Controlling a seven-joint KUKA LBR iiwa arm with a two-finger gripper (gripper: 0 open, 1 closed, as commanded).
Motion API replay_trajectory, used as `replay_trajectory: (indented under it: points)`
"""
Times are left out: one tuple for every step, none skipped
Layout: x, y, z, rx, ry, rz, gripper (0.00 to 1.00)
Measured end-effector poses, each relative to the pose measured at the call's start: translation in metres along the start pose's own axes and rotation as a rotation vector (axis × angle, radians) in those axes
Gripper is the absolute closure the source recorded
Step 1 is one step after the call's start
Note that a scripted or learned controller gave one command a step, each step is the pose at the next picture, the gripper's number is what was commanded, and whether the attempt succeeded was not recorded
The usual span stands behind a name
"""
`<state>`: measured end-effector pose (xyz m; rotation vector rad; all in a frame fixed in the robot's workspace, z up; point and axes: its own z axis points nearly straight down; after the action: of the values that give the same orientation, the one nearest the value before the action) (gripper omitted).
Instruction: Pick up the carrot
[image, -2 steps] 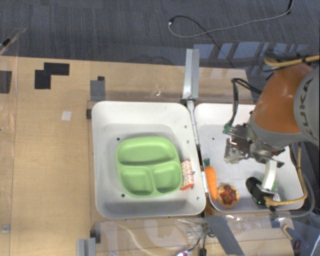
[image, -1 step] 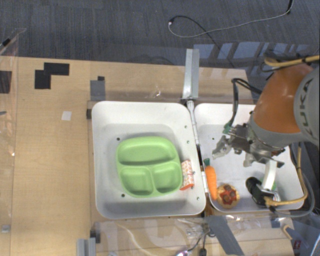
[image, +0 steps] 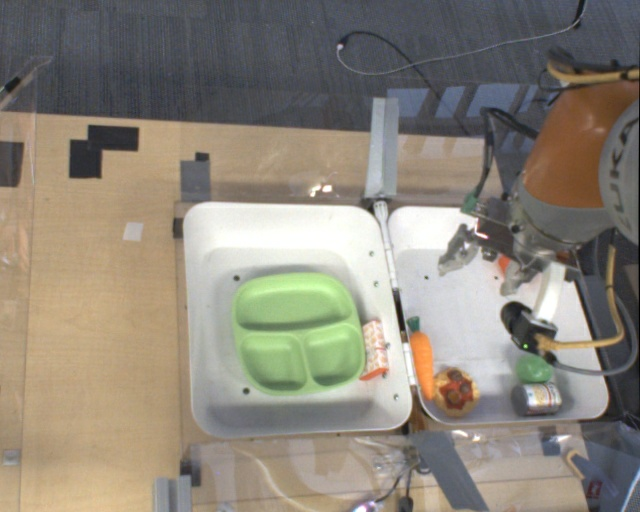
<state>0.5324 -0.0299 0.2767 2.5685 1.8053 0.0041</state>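
The orange carrot (image: 423, 364) with a green top lies along the left wall of the right bin (image: 450, 300), near its front. My gripper (image: 486, 264) hangs over the back half of that bin, up and to the right of the carrot and well apart from it. Its fingers (image: 452, 254) are spread open with nothing held between them.
Beside the carrot's tip sits a round reddish food item (image: 456, 390). A metal can (image: 538, 399) and a green object (image: 535, 368) rest in the front right corner. The left bin (image: 215, 300) holds a green divided plate (image: 297, 330) and a small wrapped item (image: 374, 348).
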Motion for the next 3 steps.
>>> replay_trajectory:
  points:
    - [0.003,-0.013,-0.035,-0.002,0.000,-0.211,0.00]
    - [0.032,-0.060,0.081,0.003,0.000,-0.474,0.00]
    - [0.032,-0.060,0.081,0.002,0.001,-0.474,0.00]
